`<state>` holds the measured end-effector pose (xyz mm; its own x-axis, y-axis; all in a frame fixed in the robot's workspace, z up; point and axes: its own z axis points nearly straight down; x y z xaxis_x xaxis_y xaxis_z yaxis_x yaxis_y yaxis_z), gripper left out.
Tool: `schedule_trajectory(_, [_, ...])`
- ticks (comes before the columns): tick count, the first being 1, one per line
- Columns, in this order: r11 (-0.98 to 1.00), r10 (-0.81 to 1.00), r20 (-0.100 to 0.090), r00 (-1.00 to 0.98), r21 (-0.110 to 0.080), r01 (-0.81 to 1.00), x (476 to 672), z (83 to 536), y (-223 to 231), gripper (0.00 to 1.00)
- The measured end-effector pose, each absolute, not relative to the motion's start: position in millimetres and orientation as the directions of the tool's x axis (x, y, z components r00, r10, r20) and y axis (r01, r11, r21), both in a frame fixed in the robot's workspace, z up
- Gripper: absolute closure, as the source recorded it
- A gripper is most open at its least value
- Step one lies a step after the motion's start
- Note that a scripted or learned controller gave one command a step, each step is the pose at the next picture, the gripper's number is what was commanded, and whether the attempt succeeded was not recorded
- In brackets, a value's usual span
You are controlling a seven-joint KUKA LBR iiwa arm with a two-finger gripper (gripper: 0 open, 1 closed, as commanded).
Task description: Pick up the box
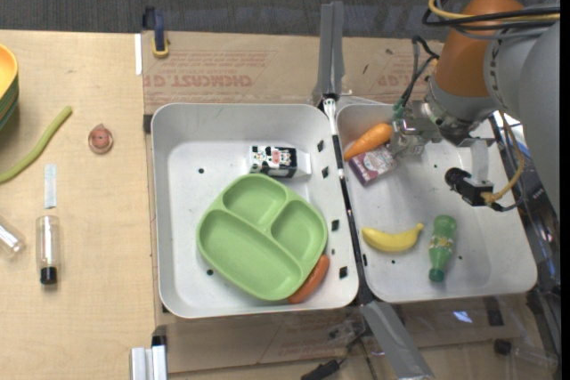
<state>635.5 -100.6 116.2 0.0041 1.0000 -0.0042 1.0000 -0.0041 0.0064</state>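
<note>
Wooden benchtop runs under both white bins, with dark carpet beyond and flattened cardboard beneath them. Your target, the small box [273, 160] with a black-and-white printed face, lies flat on the floor of the left bin [178, 191], just beyond the far rim of the green divided plate [263, 236] and well apart from the arm. An orange carrot-like piece [312, 280] pokes out from under the plate's near right edge.

Your gripper [405, 136] hangs over the right bin [499, 271], close above a carrot [368, 140] and a small purple packet [374, 165] at the far left corner; from this angle you cannot tell whether the claw is apart or together, and nothing is visibly held. A banana [393, 238] and a green bottle [440, 248] lie nearer the front of that bin.

Expect the box to be light and stiff, probably thin card (so it could dent under a hard squeeze or skid on the smooth bin floor). Take it across its short width, coming straight down, with the fingers clear of the plate rim just beside it. You must cross the divider between the bins first.
</note>
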Motion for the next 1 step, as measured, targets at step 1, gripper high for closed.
schedule_trajectory(1, [-0.005, 1.0, -0.005, 0.005, 0.006, 1.0, 635.4, 125.0, -102.1, 1.0])
